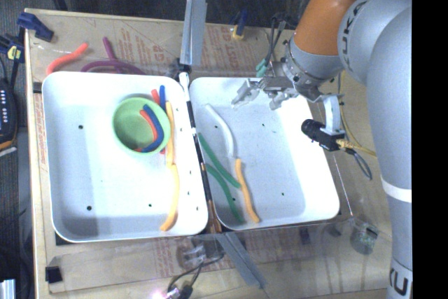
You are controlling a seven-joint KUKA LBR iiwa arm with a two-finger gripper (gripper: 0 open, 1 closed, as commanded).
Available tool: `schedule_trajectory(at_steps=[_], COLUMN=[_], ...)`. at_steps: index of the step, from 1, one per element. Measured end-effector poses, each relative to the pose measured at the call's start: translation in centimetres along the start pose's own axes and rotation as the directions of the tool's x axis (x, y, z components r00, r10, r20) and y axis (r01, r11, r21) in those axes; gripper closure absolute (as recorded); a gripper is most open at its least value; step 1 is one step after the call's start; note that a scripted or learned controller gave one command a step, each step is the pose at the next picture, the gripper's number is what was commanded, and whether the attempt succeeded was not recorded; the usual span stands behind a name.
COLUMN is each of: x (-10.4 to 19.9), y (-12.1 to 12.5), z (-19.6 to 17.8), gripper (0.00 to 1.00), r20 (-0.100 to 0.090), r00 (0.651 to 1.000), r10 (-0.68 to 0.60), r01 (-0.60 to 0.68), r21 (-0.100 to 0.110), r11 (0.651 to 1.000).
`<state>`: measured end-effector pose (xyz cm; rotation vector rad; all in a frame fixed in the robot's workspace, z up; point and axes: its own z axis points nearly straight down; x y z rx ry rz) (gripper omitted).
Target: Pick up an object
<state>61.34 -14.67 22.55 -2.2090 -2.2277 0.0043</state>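
Observation:
My gripper [260, 96] hangs over the back of the right bin [294, 206], its two fingers spread open with nothing between them. Below and to its left in that bin lie a white curved strip [222, 129], two green strips [220, 175] and an orange strip [245, 189] near the bin's left wall. The left bin [84, 192] holds a green bowl [136, 126] with red and blue strips [152, 124] in it, and a long yellow-orange strip [171, 178] along its right side.
Behind the left bin, an orange strip [66, 58] and a purple cable [112, 65] lie on the bench. A grey metal bar [193, 28] stands at the back between the bins. Blue clamps [33, 26] sit at the bench's back left corner.

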Motion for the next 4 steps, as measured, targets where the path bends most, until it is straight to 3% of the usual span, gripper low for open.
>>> schedule_trajectory(at_steps=[1,2,3,4], x=[1.7,-0.3,-0.4,3.7], y=[-4.6,-12.1,-12.0,-10.3], z=[12.6,13.4,12.5,3.5], gripper=[0.0,0.0,1.0,1.0], r20=[0.001,0.0,0.001,0.001], r00=[0.999,0.995,0.994,1.0], r10=[-0.045,-0.104,-0.111,0.026], r01=[0.045,0.104,0.111,-0.026], r21=[0.001,-0.002,-0.001,-0.001], r11=[0.999,0.995,0.994,1.0])
